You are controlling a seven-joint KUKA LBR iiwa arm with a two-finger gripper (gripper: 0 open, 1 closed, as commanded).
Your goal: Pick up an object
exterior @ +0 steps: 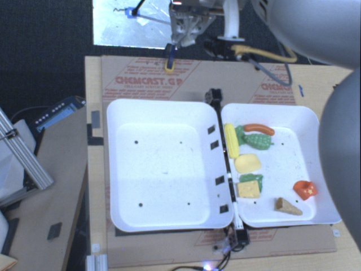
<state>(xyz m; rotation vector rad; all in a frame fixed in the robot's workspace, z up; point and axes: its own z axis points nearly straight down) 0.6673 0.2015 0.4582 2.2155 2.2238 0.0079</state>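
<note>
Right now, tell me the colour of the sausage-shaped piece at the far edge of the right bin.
Orange-red, seen in the camera view: sausage.

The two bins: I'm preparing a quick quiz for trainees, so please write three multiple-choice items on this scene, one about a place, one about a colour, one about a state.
1. Which bin holds the toy foods?
A. The left bin
B. The right bin
C. Both bins

2. What colour is the corn cob?
A. Yellow
B. Blue
C. Purple

3. Where is the gripper?
A. Raised beyond the bins' far side
B. Down among the foods
C. Pressed on the left bin's floor

Answers:
1 B: the foods all lie in the right bin.
2 A: the corn cob by the divider is yellow.
3 A: the gripper hangs beyond the left bin.
</note>
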